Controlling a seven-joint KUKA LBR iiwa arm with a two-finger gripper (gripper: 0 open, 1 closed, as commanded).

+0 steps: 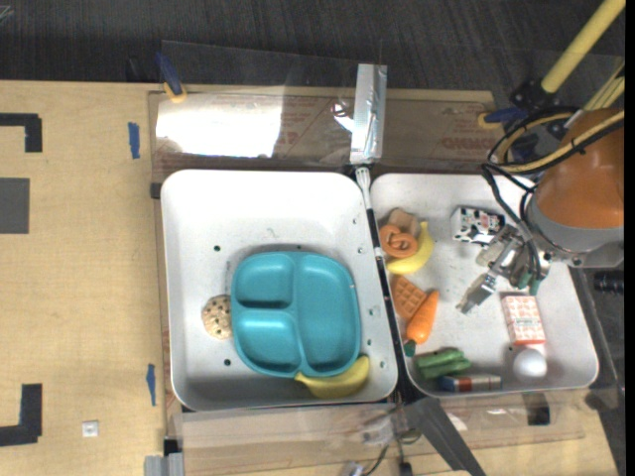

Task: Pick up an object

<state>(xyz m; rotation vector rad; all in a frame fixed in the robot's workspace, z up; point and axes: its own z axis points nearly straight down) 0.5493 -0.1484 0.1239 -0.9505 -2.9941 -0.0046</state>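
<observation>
1. Two shallow white bins sit side by side on a bench. The left bin [189, 266] holds one teal divided plate [295, 311], one cookie [216, 316] just beside it, and one banana [337, 379] tucked under the plate's near edge.
2. The right bin [580, 365] holds loose toy items scattered as picking targets: one carrot [424, 315], one waffle [406, 293], one green pepper [438, 361], one small carton [523, 320], one white ball [530, 364], and one black-and-white spotted toy [476, 224].
3. The gripper [483, 291] hangs over the bare middle of the right bin, between the carrot and the carton; whether it is spread or pressed together cannot be told, and nothing shows in it.
</observation>
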